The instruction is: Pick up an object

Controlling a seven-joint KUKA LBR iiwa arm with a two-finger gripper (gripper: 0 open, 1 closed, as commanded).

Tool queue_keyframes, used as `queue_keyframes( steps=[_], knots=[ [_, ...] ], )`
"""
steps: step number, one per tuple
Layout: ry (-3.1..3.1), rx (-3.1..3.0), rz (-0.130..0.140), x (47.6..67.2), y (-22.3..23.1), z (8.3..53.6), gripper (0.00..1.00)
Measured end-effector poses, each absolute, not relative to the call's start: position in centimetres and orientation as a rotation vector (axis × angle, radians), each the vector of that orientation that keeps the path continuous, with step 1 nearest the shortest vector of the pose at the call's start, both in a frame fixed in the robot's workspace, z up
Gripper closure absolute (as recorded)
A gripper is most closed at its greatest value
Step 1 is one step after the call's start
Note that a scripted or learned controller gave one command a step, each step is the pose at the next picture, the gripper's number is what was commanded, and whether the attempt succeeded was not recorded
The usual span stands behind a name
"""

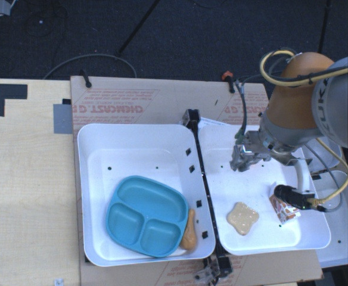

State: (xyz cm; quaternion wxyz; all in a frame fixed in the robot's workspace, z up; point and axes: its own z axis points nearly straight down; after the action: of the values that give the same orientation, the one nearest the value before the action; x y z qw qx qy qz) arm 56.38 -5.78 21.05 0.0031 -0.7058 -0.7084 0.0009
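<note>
My gripper [241, 161] hangs over the upper middle of the right bin [263, 244], on the grey arm with its orange band coming in from the right. A flat beige, cookie-like piece [242, 218] lies on the bin floor well below the gripper and apart from it. A small red-and-white packet [282, 209] lies near the bin's right side. In the left bin [93, 159] a blue divided plate [146, 215] rests at the lower middle, with a tan, elongated piece [189, 231] along its right edge. I see nothing between the gripper and the bin floor.
A black divider rail [199, 171] runs between the two bins. Cardboard [132, 103] lies behind the bins, and a wooden bench top [25, 189] stretches to the left. Cables hang near the arm at the right.
</note>
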Motion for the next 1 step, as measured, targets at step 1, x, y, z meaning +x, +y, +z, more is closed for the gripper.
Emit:
queue_keyframes(
  steps=[1],
  knots=[
    [-2.223,-2.212,0.001,55.72,-0.36,21.90,1.00]
  ],
)
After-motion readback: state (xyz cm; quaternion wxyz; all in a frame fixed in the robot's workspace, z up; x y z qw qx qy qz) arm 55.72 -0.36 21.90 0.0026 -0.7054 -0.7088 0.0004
